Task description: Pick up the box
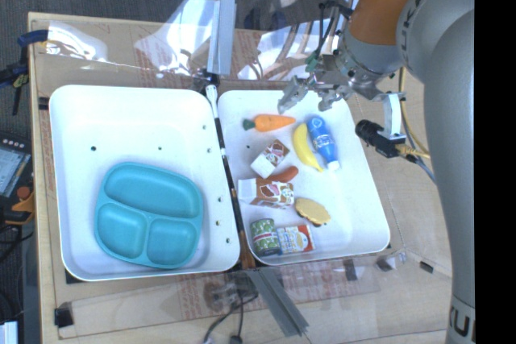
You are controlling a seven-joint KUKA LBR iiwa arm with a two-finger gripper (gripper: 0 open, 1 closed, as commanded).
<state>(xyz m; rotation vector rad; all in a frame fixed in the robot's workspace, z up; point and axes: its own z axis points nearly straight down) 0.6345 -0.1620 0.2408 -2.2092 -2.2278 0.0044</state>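
In the right bin (364, 209) lie a small white and brown box (270, 159), a flat brown and white carton (276, 192) below it, and a red and white packet (295, 238) at the front. My gripper (306, 104) hovers over the far end of this bin, just above an orange carrot (272, 122) and a banana (302, 147). Its two fingers are spread open with nothing between them. The small box sits about a hand's width nearer the front than the gripper.
Also in the right bin are a blue bottle (321, 142), a sausage (283, 173), a round cookie (312, 211) and a green can (263, 236). The left bin (72, 117) holds a blue divided plate (150, 213). Crumpled clear plastic (193, 28) lies behind the bins.
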